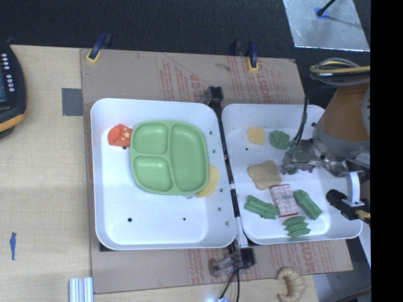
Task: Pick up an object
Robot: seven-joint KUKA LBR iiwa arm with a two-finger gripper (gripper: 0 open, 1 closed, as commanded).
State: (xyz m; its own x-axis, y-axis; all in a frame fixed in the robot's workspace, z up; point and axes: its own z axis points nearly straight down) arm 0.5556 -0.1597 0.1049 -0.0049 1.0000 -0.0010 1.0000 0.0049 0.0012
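Green pods (297, 226) lie low in the right bin (252, 234); end effector (297, 160) hovers, grip state perhaps unreadable.

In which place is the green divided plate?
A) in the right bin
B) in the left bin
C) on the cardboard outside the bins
B: the green divided plate lies inside the left bin, beside a red toy, while the right bin holds small food toys.

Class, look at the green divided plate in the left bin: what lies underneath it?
A yellow piece pokes out under the green divided plate at its right rim, and a red piece sits at its left edge. The rest underneath is covered.
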